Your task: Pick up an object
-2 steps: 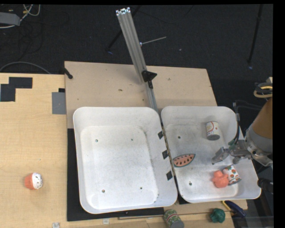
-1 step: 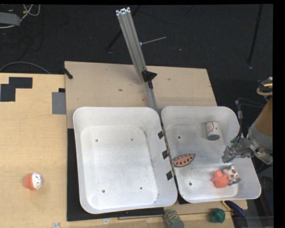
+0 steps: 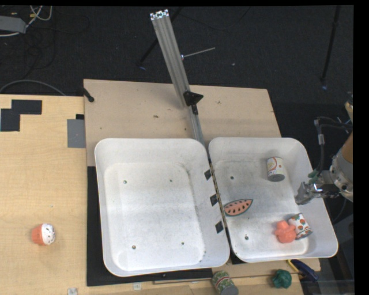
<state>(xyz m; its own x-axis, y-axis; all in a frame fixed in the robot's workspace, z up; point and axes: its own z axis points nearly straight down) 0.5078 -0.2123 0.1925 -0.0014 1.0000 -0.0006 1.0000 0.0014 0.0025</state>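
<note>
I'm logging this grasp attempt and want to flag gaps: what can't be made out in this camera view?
- Hand: small and dim at the right bin's rim; whether it grips anything cannot be told.
- Arm: cut off by the view's right edge.
- Small can: label print too small to read.
- Orange lump and patterned item: touching; too small to identify.
- Dark can and green object: partly cut by the bottom edge.

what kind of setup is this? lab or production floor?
Most likely a robotics lab: a grasp-test bench with two white bins, toy items such as a watermelon slice, loose cables on a dark floor, and the gripper reaching in.
</note>
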